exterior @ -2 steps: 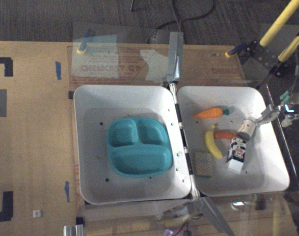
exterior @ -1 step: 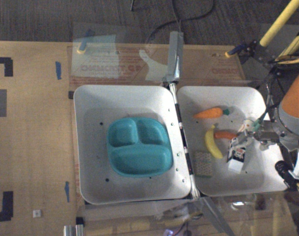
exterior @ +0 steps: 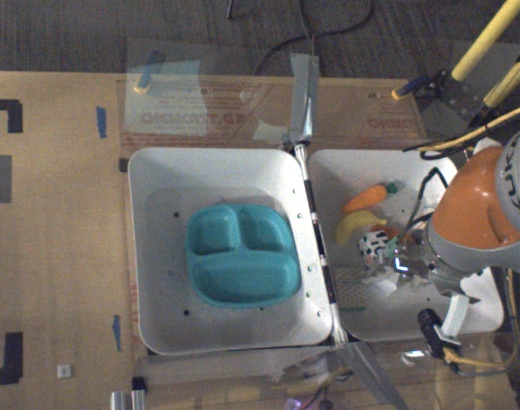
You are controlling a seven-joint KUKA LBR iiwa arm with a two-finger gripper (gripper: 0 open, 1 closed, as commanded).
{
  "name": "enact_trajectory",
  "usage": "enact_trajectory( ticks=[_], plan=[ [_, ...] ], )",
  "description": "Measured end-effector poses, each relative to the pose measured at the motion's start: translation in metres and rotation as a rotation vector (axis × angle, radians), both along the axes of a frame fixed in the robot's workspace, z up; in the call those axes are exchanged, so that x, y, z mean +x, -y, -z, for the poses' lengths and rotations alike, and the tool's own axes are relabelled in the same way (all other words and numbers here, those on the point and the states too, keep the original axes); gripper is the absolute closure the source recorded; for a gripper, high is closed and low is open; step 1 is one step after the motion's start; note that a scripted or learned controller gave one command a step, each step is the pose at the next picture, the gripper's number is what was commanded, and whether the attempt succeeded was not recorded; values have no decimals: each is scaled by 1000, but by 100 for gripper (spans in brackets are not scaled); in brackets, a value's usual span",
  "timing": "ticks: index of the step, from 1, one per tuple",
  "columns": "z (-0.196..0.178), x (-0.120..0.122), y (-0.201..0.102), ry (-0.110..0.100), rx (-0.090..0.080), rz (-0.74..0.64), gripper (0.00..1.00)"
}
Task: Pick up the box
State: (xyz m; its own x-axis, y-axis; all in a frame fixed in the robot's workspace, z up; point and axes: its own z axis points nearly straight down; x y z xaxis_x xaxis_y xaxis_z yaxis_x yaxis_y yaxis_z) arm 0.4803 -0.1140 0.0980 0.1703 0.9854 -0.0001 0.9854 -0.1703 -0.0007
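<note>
Bench (exterior: 55, 229) is tan, with two white bins side by side. The left bin (exterior: 157, 178) holds a teal divided plate (exterior: 241, 254), lying flat and not part of this task.

The right bin (exterior: 332, 173) has the clutter. A yellow banana (exterior: 360, 224) lies near the bin's left wall, with an orange carrot (exterior: 366, 198) just above it, close or touching. Just below the banana sits a small black-and-white spotted item (exterior: 375, 246), most likely the box. It is very close to the banana; contact cannot be confirmed.

The gripper (exterior: 402, 261) is low in the right bin, right beside the box on its right side. It is a dark, blurry cluster, so whether it is open or closed on anything cannot be told, and no hold on the box can be confirmed. The arm (exterior: 473, 216), grey with an orange band, comes in from the right and covers that part of the bin.

Step in hand, judged: closing in on the box for the grasp, lift not yet done.

To do it well:
- Centre over the box, not its right edge.
- Approach so the banana stays outside the grasp, since it crowds the upper-left side.
- Go down far enough to get the box's sides, then close squarely.
- Lift straight up so the carrot and banana are not dragged.

An off-centre grip would likely push the box toward the banana or let it slip.
</note>
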Motion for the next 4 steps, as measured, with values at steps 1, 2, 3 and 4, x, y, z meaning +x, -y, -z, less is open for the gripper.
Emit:
enact_trajectory(
  ticks=[1,2,3,4],
  plan=[
    [-9,0,2,1,0,6,100],
    [-108,0,-42,1,0,-99,100],
    [-118,0,-42,1,-1,-99,100],
    [-137,-1,-91,1,-1,-69,100]
  ],
)
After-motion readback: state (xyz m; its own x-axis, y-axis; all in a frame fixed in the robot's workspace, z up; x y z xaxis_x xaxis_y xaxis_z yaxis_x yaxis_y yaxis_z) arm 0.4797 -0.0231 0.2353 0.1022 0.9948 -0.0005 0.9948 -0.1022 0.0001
